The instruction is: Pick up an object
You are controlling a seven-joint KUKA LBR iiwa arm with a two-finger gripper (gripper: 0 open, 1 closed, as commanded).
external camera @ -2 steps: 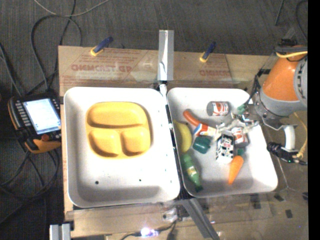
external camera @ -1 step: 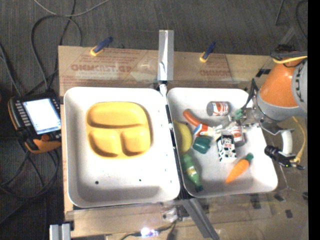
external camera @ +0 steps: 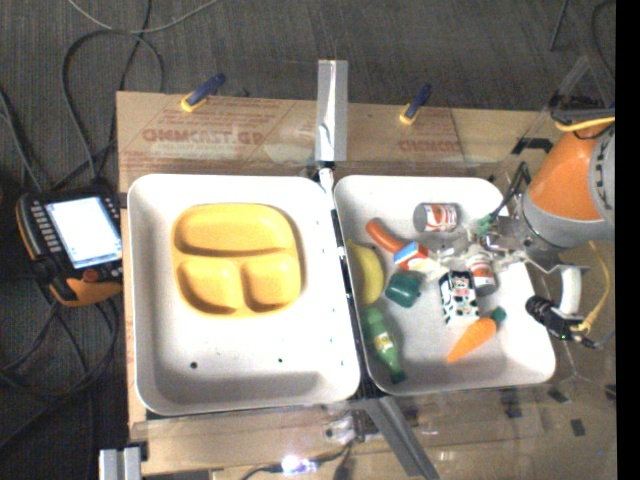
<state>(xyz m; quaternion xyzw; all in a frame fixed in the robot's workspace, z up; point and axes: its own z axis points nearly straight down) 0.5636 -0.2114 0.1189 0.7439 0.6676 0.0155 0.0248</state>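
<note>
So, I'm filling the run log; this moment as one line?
arm: over right bin | gripper: low among toys | near: can, carrot | tray: left bin

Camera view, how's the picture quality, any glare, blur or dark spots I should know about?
Camera view: soft and grainy overall, so the small toys around the gripper blur into each other and its fingers are hard to read; the handheld screen at the left is blown out to near white; a bright glint sits at the bench's bottom edge; the left bin is lit evenly with faint shadows.

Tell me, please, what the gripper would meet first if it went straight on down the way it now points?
Probably the black-and-white toy, just below the gripper in the right bin, though depth is hard to judge from above.
</note>
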